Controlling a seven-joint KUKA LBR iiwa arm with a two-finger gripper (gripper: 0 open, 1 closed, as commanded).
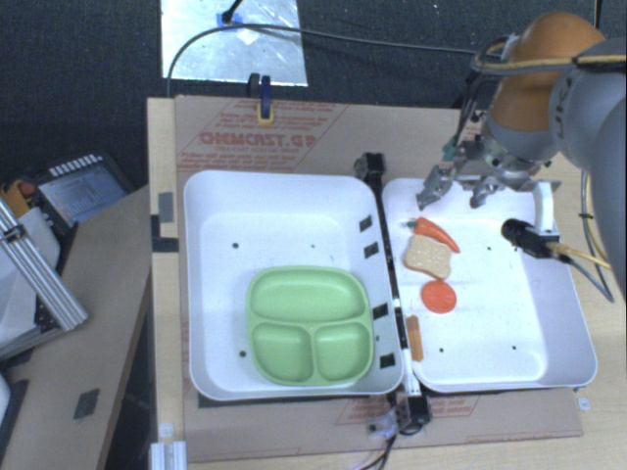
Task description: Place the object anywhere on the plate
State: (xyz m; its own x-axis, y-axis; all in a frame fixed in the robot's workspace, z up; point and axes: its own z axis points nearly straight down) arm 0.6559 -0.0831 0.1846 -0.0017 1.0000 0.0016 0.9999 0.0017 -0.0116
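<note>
Camera view: end effector (453,194) hangs above the right bin, fingers spread, holding nothing; the pick is not yet made.
Just below it lie the orange pepper (436,232), bread slice (427,257) and tomato slice (439,297); the green plate (309,323) sits well away in the left bin, so the next move is probably a descent and grasp.

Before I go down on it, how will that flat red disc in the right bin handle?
The red disc lies flat and thin, so the fingers will probably struggle to get under its edge. It looks smooth, so it may slide on the white bin floor. Lying flat, rolling seems unlikely.
</note>
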